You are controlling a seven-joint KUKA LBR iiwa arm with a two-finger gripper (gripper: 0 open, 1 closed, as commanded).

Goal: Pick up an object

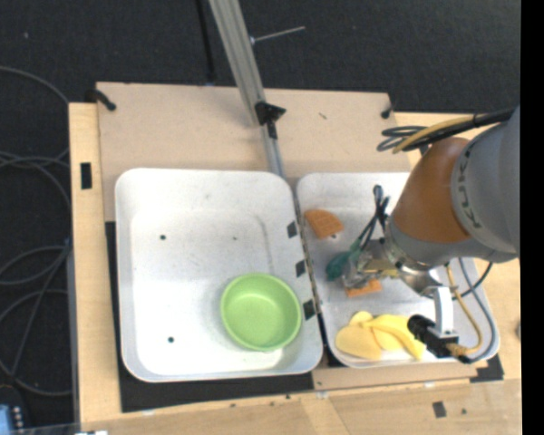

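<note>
My gripper (pixel 363 271) is low in the right bin (pixel 344 188), near its middle, with the arm coming in from the right. A small teal object (pixel 337 264) lies just at its left side, and a small orange piece (pixel 364 288) shows right below it. I cannot make out whether either one is held. A tan-orange lump (pixel 323 223) rests toward the bin's back left. A yellow floppy object (pixel 375 336) lies at the bin's front.
A light green bowl (pixel 261 311) stands in the left bin (pixel 163 207), at its front right corner near the wall between the bins. A metal pole (pixel 240 53) slants in from the back toward that wall.
</note>
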